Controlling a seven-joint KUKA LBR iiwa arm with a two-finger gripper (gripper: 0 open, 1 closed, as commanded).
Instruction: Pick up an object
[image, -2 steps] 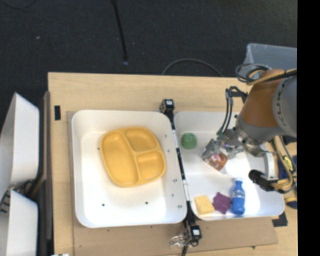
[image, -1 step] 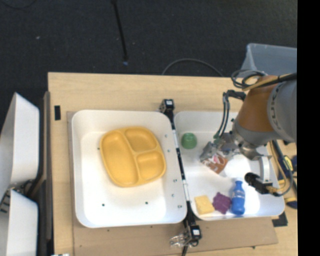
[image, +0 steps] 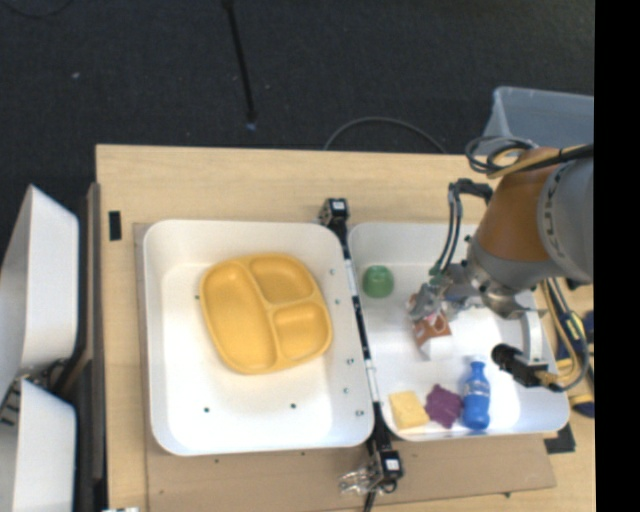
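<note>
One brown object (image: 433, 330) lies mid right bin (image: 400, 240), under the gripper (image: 432, 303); grip state cannot be told. Along the near edge: one yellow block (image: 407, 409), one purple piece (image: 443, 405), one blue bottle (image: 476, 394). One green ball (image: 377, 281) near the left wall. One yellow tray (image: 266, 311) occupies the left bin (image: 170, 400).

A robotics lab: wooden bench (image: 250, 165) with white bins (image: 165, 330), cables (image: 240, 60), dark carpet.
</note>
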